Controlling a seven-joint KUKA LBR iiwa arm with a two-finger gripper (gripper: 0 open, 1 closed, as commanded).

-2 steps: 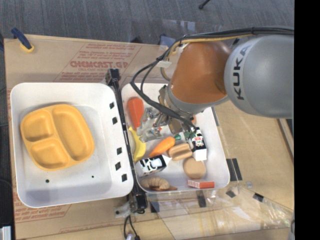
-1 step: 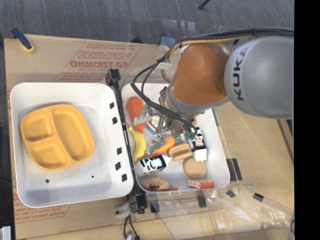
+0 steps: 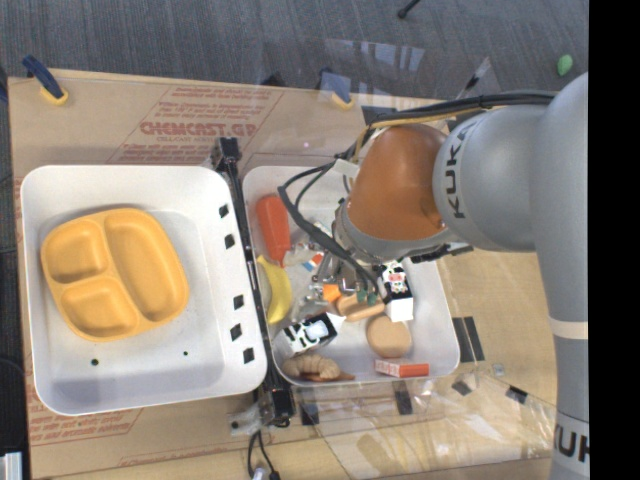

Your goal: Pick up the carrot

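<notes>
The carrot (image 3: 272,226), an orange-red tapered piece, lies along the left side of the right bin (image 3: 440,318), near its far end. My gripper (image 3: 333,288) hangs low over the middle of that bin, below the arm's orange band (image 3: 395,183). It sits to the right of the carrot and a little nearer the camera, apart from it, among small toys. The wrist and cables hide much of the gripper.
A yellow banana (image 3: 277,288) lies just near of the carrot. Around the gripper are a black-and-white toy (image 3: 310,333), a tan round piece (image 3: 388,338), a white block (image 3: 400,310), a red box (image 3: 402,369) and a brown pastry (image 3: 315,370). A yellow divided plate (image 3: 112,270) sits in the left bin (image 3: 130,383).
</notes>
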